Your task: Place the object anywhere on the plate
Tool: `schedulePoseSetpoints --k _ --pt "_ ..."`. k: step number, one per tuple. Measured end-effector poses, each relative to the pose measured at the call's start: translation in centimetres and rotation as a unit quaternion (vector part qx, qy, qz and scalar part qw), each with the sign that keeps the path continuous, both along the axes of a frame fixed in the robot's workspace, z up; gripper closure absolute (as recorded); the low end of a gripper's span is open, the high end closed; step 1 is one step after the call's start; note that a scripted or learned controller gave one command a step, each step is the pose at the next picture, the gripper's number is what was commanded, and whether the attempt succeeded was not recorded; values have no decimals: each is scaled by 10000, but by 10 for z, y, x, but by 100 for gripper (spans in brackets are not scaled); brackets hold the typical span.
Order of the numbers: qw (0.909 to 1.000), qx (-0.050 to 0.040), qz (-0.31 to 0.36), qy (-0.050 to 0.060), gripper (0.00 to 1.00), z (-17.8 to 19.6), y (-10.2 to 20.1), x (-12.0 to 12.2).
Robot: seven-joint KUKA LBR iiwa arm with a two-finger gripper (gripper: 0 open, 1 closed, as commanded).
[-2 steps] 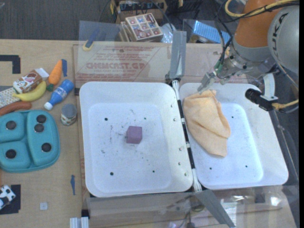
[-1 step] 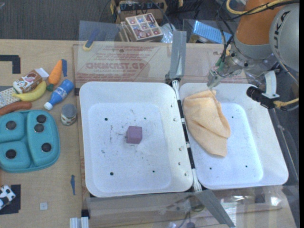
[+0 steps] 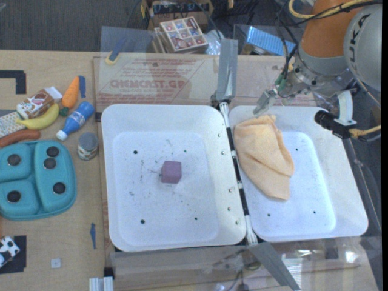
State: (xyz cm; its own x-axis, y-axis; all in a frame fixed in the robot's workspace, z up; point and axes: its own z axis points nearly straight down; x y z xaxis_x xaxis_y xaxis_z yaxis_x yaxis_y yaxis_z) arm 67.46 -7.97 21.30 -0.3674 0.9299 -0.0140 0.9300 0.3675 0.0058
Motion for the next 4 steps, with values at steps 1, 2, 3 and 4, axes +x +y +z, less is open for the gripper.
schedulePoseSetpoints --k 1,2,3,4 --pt "10000 -10 9 -15 100 8 0 2" --pt "10000 -10 9 -13 0 8 0 2" --pt "10000 -19 18 -28 100 16 -1 4" --pt "10000 -20 18 -26 0 15 -1 3"
